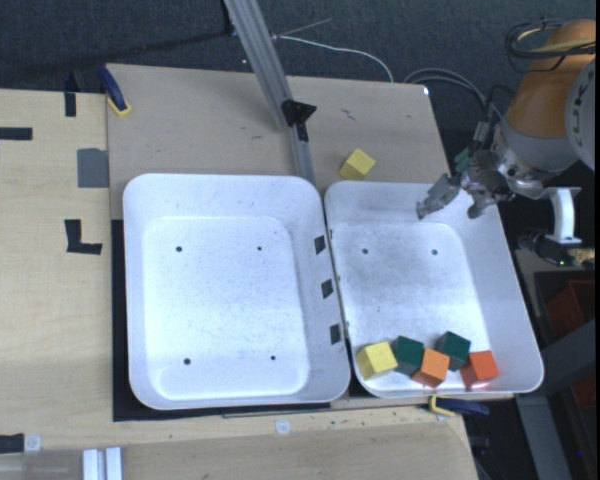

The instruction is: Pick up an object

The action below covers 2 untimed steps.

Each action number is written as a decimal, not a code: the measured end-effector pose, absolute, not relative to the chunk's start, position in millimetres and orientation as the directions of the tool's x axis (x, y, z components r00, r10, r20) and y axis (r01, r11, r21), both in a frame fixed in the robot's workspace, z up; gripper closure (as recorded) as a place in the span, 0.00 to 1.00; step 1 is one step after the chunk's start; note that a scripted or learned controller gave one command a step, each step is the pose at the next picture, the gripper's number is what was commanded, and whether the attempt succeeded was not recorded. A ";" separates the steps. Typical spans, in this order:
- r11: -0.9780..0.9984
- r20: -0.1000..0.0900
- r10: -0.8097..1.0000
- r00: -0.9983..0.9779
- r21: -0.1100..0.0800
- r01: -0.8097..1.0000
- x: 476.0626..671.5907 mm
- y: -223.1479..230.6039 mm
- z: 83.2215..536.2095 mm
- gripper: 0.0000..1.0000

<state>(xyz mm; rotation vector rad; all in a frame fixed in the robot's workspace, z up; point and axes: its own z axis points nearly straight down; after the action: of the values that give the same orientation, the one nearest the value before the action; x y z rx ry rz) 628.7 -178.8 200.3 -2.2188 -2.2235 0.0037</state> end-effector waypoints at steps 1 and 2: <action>0.007 0.004 1.000 -0.007 -0.010 1.000 606.4 -95.1 129.5 0.00; 0.003 0.001 1.000 -0.003 -0.002 1.000 608.1 -99.6 143.5 1.00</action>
<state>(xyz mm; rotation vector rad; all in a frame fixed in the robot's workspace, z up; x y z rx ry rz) 608.1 -99.6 143.5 -2.2168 -2.2228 0.0015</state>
